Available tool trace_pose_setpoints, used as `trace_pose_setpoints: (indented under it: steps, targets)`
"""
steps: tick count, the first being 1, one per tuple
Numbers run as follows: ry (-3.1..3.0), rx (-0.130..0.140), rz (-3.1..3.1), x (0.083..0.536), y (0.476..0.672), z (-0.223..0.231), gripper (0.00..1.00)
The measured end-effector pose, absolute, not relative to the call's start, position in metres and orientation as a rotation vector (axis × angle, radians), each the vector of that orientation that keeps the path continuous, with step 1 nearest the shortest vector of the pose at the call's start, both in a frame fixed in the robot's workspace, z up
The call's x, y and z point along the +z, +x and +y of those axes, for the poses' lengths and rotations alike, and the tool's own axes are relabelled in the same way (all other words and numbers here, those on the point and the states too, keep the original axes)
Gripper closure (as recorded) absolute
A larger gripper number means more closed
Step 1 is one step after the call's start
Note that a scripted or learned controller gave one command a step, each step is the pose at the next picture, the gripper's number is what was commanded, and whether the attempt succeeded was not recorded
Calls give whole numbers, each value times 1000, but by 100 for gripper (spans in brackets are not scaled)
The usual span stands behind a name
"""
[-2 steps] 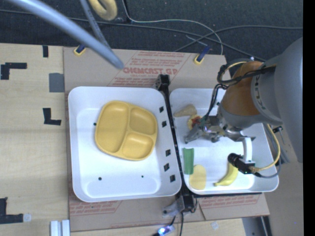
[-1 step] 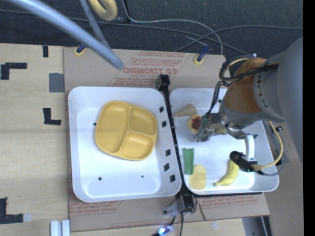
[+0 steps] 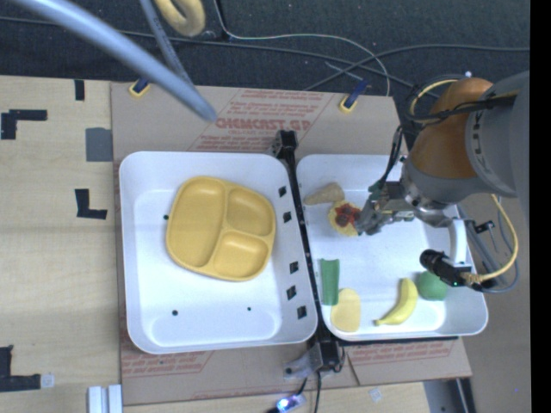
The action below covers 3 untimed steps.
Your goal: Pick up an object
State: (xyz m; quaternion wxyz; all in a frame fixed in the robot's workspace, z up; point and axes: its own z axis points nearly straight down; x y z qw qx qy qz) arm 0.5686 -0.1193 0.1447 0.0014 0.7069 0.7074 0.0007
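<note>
The right bin (image 3: 379,321) holds several small toy foods. A red and yellow piece (image 3: 343,218) lies near its upper left, with a tan wedge (image 3: 322,194) just above it. A green strip (image 3: 329,280) and a pale yellow round piece (image 3: 346,310) lie along the left side. A banana (image 3: 399,304) and a green block (image 3: 432,286) sit at the lower right. My gripper (image 3: 370,218) hangs low in the bin, right beside the red and yellow piece, on that piece's right side.
A yellow divided plate (image 3: 220,228) sits in the left bin (image 3: 146,299). A black divider (image 3: 297,248) separates the bins. Cables (image 3: 482,256) trail off the wrist over the right bin's right edge. A grey pole (image 3: 103,33) crosses the top left.
</note>
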Motion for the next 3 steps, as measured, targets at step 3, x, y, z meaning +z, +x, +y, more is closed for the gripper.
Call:
trace_pose_setpoints:
  steps: [3]
  targets:
    - [2215,1,2230,255,580,-71,100]
